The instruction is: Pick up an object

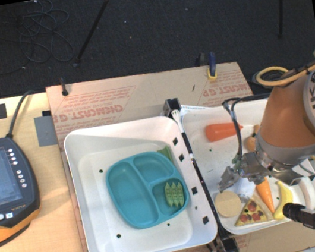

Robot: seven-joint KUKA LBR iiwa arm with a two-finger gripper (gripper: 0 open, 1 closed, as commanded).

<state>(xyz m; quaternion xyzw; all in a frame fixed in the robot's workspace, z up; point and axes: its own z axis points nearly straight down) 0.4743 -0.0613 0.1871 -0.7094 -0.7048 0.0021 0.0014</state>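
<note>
Nearest, the pizza slice (251, 212), cookie (227, 203) and small carrot (265, 194) lie crowded in the right bin (200, 145), probably targets. Above them the hand (231, 177) hangs; its opening I cannot tell. Farther lies another carrot (222, 131).

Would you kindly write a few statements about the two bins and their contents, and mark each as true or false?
1. The teal divided plate lies in the left bin. True.
2. The green pea pod rests in one of the plate's compartments. True.
3. The pizza slice lies on the teal plate. False: it lies in the right bin, near its front edge.
4. The end effector hangs over the left bin. False: it is over the right bin.
5. The orange carrot lies in the right bin. True.
</note>
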